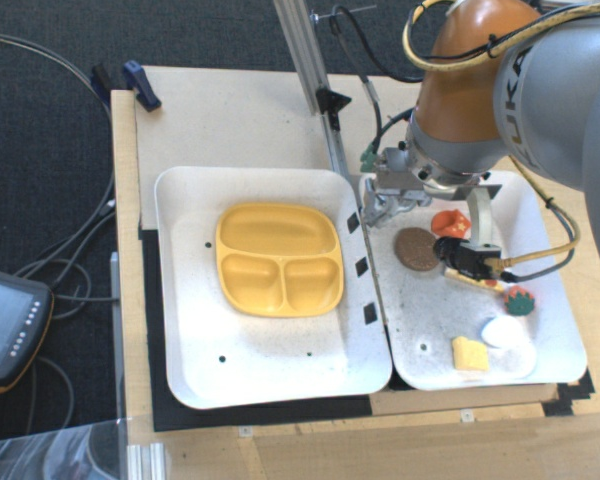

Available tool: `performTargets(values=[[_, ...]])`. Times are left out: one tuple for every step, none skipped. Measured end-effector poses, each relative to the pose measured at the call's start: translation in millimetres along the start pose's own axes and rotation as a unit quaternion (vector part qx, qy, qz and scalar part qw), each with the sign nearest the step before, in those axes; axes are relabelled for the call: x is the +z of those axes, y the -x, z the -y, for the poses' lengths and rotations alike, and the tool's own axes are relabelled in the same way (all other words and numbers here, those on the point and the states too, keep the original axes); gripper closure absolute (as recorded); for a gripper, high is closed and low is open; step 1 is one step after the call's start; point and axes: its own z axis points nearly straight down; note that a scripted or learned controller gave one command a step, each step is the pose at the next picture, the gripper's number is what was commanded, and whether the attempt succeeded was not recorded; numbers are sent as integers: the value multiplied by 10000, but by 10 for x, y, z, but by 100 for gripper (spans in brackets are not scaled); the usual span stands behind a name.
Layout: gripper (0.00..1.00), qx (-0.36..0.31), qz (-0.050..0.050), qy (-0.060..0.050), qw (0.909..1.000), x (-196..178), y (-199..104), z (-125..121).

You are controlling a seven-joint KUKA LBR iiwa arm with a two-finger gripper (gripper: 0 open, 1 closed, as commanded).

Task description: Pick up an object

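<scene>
Left bin (180,268), one yellow tray (278,258), right bin (555,308), perhaps six small items

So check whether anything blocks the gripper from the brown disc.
Nothing visible does. The gripper hangs just left of the brown disc in the right bin; the orange piece lies on the disc's far side.

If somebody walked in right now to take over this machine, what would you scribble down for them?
Gripper: low over the right bin's top left corner, by the divider; nothing seen between its fingers, and open or shut can't be told.
Right bin holds: brown disc, orange-red piece, small green and red toy, yellow block, white round piece.
Left bin holds a yellow divided plate.
Done: nothing lifted.
Left: grasp one object, perhaps the brown disc nearest the gripper, and lift it.
</scene>
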Motion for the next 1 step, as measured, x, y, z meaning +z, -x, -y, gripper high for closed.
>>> performTargets(values=[[100, -5, 0, -17, 10000, 126, -598, -4]])
